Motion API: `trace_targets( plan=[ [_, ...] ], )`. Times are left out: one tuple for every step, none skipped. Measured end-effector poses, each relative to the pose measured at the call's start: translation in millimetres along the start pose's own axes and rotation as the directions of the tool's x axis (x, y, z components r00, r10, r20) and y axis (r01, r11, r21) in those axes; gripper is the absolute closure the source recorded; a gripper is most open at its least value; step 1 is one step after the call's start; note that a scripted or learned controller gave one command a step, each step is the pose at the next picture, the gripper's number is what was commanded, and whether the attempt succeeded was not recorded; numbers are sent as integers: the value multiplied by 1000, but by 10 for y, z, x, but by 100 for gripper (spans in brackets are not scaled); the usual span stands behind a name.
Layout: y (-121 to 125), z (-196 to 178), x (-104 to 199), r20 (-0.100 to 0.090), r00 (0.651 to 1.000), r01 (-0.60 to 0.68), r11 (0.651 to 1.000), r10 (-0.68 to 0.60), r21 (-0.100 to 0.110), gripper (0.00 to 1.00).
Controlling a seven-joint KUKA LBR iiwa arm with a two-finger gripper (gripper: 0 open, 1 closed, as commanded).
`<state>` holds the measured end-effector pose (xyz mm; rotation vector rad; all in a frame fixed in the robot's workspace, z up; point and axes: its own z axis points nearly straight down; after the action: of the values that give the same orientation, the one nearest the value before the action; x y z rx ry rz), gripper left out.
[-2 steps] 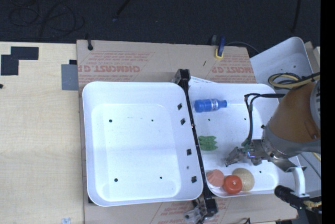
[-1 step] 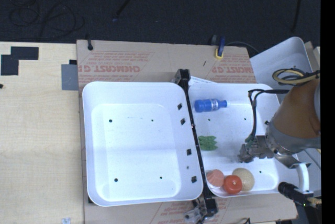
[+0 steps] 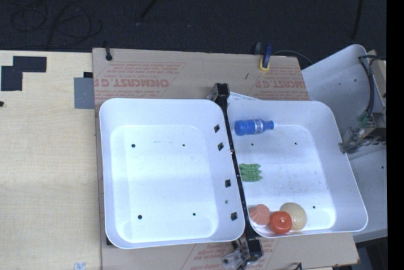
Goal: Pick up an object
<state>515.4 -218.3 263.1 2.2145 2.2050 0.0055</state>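
Bottle and balls lie in right bin.

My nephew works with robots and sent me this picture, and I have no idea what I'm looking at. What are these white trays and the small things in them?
This is one camera fixed above a workbench, looking down at a slant. Two shallow white bins sit side by side on cardboard: the left bin and the right bin. A robot arm is meant to reach in from the right and pick something up. The things to choose from all lie in the right bin: a blue bottle on its side near the far edge, a small green object near the divider, and at the near edge a cluster of three: a pinkish piece, a red-orange ball and a pale yellowish ball.
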Motion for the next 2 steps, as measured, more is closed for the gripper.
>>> trace_targets(
  plan=[
    [-405,-312,42,-9,1000,3,1000,-2,14,100],
    [-395,-147,51,-10,1000,4,1000,-3,18,100]
  ],
)
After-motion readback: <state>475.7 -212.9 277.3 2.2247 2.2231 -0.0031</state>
